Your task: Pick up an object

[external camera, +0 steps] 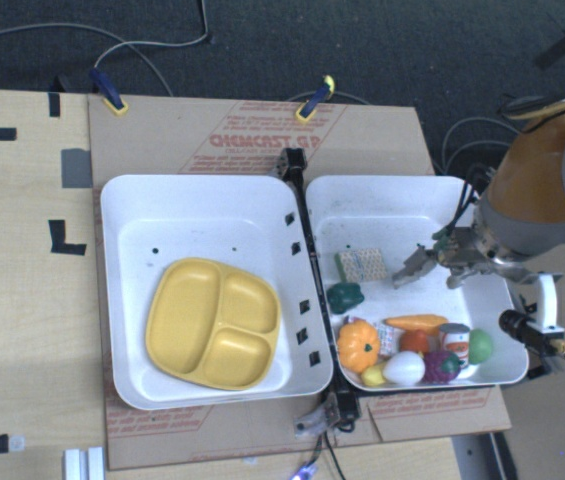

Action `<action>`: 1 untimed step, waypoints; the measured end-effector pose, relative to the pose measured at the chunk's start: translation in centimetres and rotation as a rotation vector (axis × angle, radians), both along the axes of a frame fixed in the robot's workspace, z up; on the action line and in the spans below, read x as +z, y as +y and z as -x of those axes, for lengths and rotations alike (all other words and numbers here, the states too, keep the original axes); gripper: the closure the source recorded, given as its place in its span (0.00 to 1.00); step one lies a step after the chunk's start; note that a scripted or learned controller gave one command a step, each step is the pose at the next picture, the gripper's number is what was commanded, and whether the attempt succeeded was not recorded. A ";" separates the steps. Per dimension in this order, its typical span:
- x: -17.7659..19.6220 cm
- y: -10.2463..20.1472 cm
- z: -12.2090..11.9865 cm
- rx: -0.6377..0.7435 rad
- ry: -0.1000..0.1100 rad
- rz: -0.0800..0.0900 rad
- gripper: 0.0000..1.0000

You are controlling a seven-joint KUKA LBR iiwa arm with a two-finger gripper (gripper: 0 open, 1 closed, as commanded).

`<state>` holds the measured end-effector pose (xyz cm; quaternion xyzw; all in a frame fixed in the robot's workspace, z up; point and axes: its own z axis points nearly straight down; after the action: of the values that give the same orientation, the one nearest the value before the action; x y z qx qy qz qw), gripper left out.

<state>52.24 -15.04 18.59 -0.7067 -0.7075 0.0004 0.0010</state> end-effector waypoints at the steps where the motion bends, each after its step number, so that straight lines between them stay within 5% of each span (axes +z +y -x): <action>1: -8.6 3.2 3.0 0.000 -0.018 0.002 0.00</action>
<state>49.27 -11.83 9.96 -0.7066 -0.7076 -0.0052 -0.0061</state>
